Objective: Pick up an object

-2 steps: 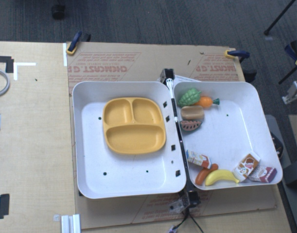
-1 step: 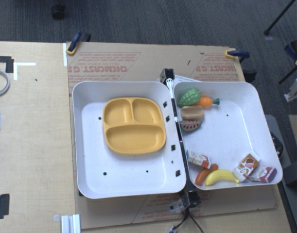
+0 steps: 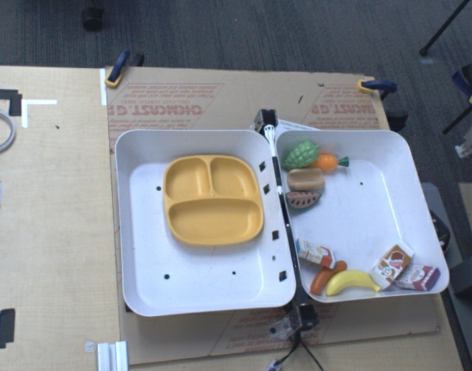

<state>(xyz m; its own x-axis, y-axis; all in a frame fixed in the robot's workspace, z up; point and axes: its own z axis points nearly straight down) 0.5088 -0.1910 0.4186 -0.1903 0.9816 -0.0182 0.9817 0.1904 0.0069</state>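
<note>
How the jaws stand cannot be told. The things to pick from all lie in the right bin [image 3: 390, 199], in two clusters along its left wall and near edge. At the far left corner a knobbly green leafy toy [image 3: 300, 154] touches a small orange carrot [image 3: 328, 161]; just nearer sits a tan bun-shaped piece [image 3: 306, 179], and against it a watermelon slice [image 3: 303, 199] with a dark rind. At the near edge a small white carton [image 3: 314, 253] lies beside a red sausage [image 3: 327, 277], which touches a curved yellow banana [image 3: 351, 282]; right of the banana a white and orange carton [image 3: 392, 265] leans against a maroon carton [image 3: 421, 277] in the near right corner. The middle and far right of this bin's floor are bare white. The left bin [image 3: 135, 284] holds a smooth yellow plate [image 3: 214, 199] with rounded corners, split into two small compartments on the far side and one long one on the near side. Both bins are shallow, glossy, with rounded corners and small dark holes in their floors, and they meet along a shared wall with black clips. They rest on a printed cardboard sheet [image 3: 189, 103] on the pale wooden worktop [image 3: 50, 230], held at the far edge by a left clamp [image 3: 117, 68] and a right clamp [image 3: 377, 87], both blue and yellow. Grey carpet [image 3: 259, 22] lies beyond.
</note>
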